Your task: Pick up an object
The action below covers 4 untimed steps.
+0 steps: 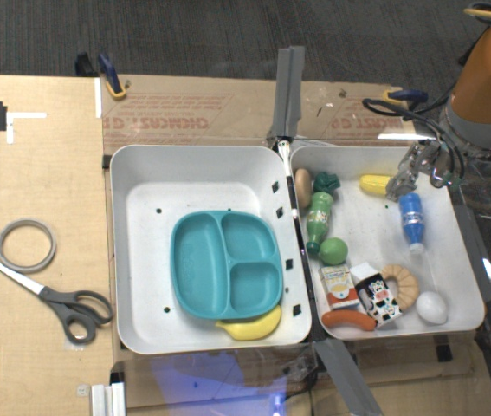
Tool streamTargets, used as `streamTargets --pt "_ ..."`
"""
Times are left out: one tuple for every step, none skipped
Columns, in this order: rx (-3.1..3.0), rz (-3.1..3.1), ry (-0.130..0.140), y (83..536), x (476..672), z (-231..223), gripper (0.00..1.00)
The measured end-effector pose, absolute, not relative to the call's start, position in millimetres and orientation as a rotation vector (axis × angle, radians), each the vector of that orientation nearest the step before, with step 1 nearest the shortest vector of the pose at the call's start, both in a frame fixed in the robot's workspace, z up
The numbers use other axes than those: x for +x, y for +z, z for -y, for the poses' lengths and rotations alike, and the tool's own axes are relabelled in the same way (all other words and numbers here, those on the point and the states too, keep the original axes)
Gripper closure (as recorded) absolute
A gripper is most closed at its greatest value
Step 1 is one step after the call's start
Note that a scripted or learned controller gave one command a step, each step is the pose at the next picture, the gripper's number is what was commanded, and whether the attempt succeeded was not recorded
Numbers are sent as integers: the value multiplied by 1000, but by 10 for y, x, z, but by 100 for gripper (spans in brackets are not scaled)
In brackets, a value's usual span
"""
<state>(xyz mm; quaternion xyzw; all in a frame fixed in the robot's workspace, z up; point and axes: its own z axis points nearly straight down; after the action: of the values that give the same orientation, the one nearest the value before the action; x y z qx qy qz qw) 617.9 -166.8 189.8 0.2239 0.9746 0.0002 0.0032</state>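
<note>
A small blue bottle (411, 218) was seen lying in the right bin (463, 258).

It looked light, hard and slippery, best gripped across its middle. The gripper (403, 178) was held just above it, and nothing was seen in it.

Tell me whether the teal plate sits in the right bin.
No. The teal plate lies in the left bin, with a banana at its near edge.

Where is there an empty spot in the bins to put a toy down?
Left bin: bare white floor behind and left of the teal tray. Right bin: a bare strip between the green bottle and blue bottle. Its front is crowded around the egg.
</note>
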Motion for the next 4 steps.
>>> streamTargets --pt "403 -3113 0 925 5658 1820 100" --pt "402 -3113 0 925 5659 1819 0" --pt "237 -3107 -17 994 5310 1473 0" --pt "252 -3107 -47 992 4881 1248 0"
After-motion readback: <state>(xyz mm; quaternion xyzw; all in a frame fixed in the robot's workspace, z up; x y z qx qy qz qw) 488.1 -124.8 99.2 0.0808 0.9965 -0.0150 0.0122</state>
